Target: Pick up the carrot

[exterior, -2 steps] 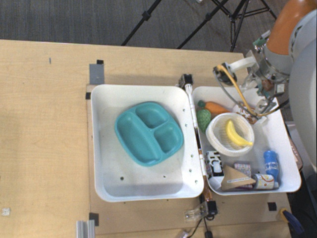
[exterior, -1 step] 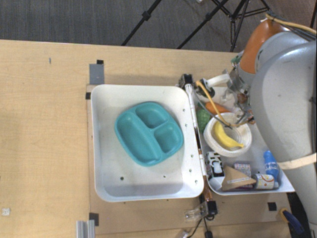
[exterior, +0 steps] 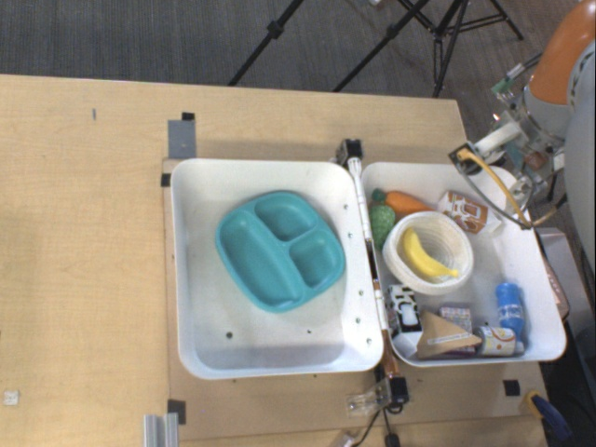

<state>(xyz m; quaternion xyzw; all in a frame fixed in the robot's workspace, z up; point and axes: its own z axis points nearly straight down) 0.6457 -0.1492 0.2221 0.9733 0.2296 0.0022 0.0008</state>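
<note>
Carrot (exterior: 406,201): upper left of the right bin (exterior: 545,287), touching a white bowl (exterior: 453,236); bowl holds a banana (exterior: 427,257)
Labels: none legible
Arm (exterior: 559,73): upper right of frame; grip state cannot be told

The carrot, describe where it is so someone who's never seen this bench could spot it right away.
Look in the right bin, at its far left corner near the divider between the bins. The carrot lies there just beyond the white bowl holding a banana. It is the orange piece, beside a green vegetable.
</note>
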